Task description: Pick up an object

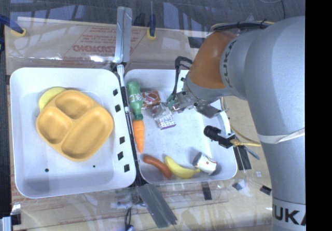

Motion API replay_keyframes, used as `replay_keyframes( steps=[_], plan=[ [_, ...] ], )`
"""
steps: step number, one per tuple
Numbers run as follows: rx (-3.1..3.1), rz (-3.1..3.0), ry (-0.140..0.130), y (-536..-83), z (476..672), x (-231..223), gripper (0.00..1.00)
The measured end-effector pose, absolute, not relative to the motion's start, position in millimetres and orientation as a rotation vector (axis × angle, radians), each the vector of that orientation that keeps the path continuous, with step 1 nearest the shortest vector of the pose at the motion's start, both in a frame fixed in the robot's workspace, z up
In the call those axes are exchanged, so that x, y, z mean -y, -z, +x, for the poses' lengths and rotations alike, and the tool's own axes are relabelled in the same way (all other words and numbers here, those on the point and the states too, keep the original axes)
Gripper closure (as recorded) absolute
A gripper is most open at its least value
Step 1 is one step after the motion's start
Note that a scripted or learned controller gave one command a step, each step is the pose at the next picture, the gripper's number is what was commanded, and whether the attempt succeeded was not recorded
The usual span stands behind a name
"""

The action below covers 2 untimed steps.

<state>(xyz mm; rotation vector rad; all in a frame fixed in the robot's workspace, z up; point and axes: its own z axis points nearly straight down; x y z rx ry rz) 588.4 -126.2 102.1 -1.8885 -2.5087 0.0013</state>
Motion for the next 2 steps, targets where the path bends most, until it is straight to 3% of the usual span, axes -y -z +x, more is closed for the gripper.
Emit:
replay_keyframes(
  steps=[1, 2],
  plan=[
    [2.519, -1.877, 0.000, -193, 655.2, 76, 1.00],
    [2.586, -1.778, -0.002, -192, 653.6, 64, 1.00]
  ],
)
